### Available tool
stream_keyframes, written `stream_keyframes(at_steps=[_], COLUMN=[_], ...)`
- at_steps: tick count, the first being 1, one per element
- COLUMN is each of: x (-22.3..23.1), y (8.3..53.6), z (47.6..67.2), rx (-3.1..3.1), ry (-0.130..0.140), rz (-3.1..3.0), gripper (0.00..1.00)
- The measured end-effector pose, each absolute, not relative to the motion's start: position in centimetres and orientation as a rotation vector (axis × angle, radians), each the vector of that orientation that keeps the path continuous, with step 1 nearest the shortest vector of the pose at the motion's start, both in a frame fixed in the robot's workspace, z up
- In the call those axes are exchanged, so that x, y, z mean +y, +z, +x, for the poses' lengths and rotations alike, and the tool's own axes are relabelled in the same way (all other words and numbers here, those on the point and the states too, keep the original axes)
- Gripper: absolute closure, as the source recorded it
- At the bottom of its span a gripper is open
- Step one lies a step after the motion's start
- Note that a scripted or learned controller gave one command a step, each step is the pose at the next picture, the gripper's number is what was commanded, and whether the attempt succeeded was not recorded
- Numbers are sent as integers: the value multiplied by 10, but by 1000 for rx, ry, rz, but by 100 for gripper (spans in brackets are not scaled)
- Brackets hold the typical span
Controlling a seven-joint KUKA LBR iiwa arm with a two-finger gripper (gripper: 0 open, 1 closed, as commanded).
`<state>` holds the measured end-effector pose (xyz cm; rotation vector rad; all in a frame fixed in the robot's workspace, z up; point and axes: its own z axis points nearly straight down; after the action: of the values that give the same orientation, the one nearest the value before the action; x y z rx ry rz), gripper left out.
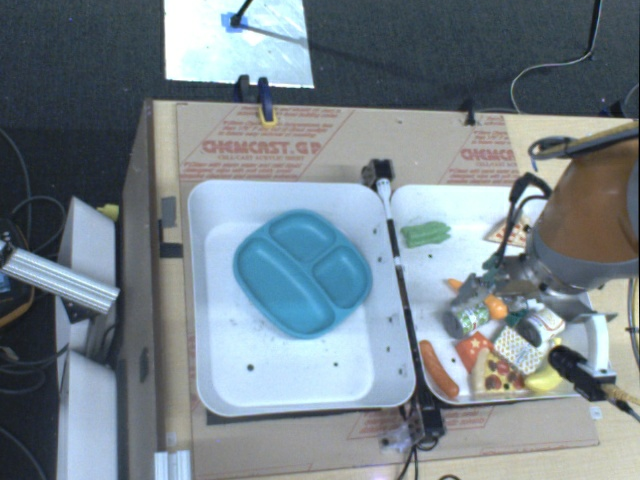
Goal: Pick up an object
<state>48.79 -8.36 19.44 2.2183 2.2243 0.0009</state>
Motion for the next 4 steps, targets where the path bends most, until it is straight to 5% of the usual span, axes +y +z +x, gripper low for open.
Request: stream_keyframes(at_steps=[1, 3, 4], x=[-109, -120, -120], y=[88, 85, 96], z=[486, 564, 565], rx=[2222, 2223, 2223], ry=[0, 3, 7], rz=[2221, 2217, 2213], gripper=[0, 0, 100])
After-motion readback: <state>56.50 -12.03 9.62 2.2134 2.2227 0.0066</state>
